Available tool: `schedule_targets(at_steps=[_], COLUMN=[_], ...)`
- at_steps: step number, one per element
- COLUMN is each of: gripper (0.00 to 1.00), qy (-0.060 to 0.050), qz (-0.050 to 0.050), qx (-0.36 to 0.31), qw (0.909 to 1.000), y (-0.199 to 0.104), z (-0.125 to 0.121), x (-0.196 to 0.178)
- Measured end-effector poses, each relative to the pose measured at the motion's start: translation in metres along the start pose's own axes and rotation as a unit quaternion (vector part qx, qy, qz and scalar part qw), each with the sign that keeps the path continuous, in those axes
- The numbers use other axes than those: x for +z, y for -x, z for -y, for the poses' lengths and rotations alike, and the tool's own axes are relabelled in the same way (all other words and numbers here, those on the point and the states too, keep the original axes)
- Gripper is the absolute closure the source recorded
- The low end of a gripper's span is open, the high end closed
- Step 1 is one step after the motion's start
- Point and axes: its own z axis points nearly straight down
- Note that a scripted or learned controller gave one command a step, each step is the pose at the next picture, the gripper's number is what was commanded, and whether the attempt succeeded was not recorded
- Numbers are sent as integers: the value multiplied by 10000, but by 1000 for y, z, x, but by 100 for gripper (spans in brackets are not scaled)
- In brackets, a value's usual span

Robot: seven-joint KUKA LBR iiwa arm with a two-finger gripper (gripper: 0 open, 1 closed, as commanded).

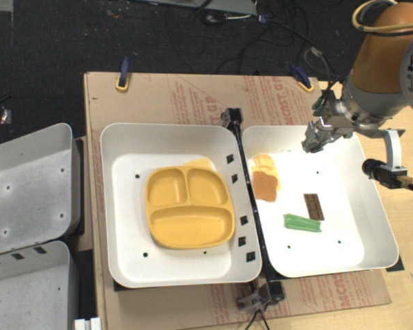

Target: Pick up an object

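The gripper [314, 143] is hovering over the far rim of the right bin [344, 256] with nothing between its fingers, and I cannot tell whether they are apart or together, so a descent from here is risking a closure on bare bin floor or a knock against the rim. The brown block [313, 206] and green piece [302, 223] are lying nearer the camera than the gripper, the green one farthest, while the tan slice [264, 185] is sitting off to its left.

Two bins side by side on bench [165, 91]. In left bin [117, 184]: divided tray [190, 208]. In right bin [358, 246]: bread pieces [264, 178] at left, bar [313, 206] right of them, pod [302, 223] just before bar.
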Motion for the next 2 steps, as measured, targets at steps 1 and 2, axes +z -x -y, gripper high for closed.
schedule_targets(at_steps=[1, 2], gripper=[100, 100], qy=[-33, -43], qz=[-16, -15], qx=[-26, -25], qw=[10000, 10000], y=[-58, -112], z=[23, 43], x=[-1, 14])
